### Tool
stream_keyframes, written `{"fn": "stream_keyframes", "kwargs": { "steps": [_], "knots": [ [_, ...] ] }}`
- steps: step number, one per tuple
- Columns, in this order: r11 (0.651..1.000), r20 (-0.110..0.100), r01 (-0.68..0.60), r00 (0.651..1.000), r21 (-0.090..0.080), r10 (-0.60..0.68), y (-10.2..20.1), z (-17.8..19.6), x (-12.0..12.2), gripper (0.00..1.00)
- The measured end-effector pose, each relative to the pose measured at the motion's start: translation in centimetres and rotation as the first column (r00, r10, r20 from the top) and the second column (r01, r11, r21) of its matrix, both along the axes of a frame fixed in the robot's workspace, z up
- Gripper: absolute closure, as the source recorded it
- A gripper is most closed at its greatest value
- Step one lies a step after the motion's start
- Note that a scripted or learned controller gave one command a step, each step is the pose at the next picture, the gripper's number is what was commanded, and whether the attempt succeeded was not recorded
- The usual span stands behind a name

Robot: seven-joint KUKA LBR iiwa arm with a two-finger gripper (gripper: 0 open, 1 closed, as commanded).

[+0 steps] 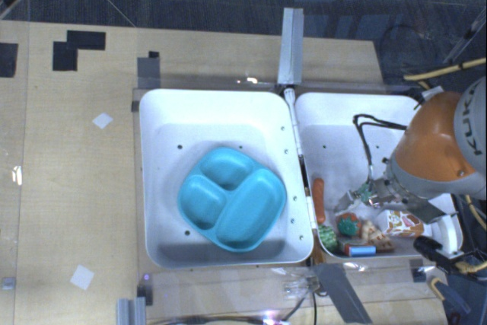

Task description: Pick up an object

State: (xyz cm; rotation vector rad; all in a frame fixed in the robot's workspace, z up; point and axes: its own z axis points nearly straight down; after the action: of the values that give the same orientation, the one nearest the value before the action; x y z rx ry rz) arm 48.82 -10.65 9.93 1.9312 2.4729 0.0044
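Observation:
My gripper (pixel 370 195) hangs low over the front half of the right bin (pixel 335 125), under the arm's orange band (pixel 432 145). Just below it lies a cluster of small items: a green round object (pixel 348 225), a red and blue piece (pixel 361 249) and a white and orange packet (pixel 401 224). An orange stick (pixel 318 198) lies along the bin's left wall, a little to the left of the gripper. I see nothing lifted off the bin floor.
The left bin (pixel 163 125) holds a blue divided plate (pixel 230 198). A metal divider (pixel 290 49) stands at the back between the two bins. Black cables (pixel 367 135) loop over the right bin near the wrist.

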Motion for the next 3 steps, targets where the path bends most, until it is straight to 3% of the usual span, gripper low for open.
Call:
{"fn": "stream_keyframes", "kwargs": {
  "steps": [1, 2, 3],
  "knots": [
    [0.99, 0.007, -0.14, 0.99, 0.0, 0.14, -1.37, -0.91, 0.27, 0.0],
    [0.99, 0.008, -0.14, 0.99, -0.001, 0.14, -1.4, -0.91, 0.29, 0.0],
    [0.966, 0.01, -0.257, 0.966, -0.003, 0.257, -2.08, -0.91, 0.37, 0.0]
  ]
}}
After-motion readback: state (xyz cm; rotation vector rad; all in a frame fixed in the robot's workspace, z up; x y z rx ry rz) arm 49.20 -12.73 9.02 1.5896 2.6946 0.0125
